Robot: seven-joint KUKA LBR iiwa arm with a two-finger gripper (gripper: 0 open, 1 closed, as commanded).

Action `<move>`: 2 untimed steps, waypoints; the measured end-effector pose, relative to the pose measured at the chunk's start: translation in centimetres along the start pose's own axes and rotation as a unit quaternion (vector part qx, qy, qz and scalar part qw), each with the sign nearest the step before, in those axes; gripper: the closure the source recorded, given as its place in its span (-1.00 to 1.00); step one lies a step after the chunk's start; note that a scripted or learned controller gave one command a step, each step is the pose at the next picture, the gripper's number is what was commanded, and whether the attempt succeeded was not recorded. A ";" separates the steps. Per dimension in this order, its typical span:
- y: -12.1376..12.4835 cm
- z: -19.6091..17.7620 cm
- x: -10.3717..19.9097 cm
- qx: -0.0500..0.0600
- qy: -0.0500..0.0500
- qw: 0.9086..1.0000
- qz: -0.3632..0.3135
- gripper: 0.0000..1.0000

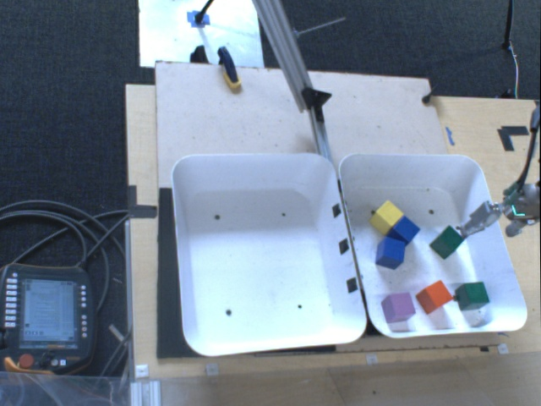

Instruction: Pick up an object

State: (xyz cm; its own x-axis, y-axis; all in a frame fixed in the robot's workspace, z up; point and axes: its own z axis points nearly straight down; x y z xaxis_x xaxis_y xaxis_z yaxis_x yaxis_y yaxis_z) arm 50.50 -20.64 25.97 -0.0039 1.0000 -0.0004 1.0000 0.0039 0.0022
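Pincer (478,220) is reaching in over the right bin (493,194) from the tabletop's right edge, tip sitting just beside the dark green cube (445,243); can't tell how it's set. Nothing seen gripped. Cubes are looking like small, light, rigid blocks with flat faces, probably a bit slick; best grabbing across two opposite faces, square-on. Count, all in the right bin: seven cubes, being one yellow cube (387,216), two blue cubes (391,252), two green, one orange cube (434,296), one purple cube (398,307).
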 end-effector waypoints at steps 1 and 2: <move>0.2 5.0 1.0 0.002 0.001 1.000 0.000 -1.00; 0.5 10.7 0.2 0.003 0.001 1.000 0.001 -1.00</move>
State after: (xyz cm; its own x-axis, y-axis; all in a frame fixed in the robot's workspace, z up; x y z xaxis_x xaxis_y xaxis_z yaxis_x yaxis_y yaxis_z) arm 50.99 -20.41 15.23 -0.0016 1.0000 0.0014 1.0000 0.0016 -0.0036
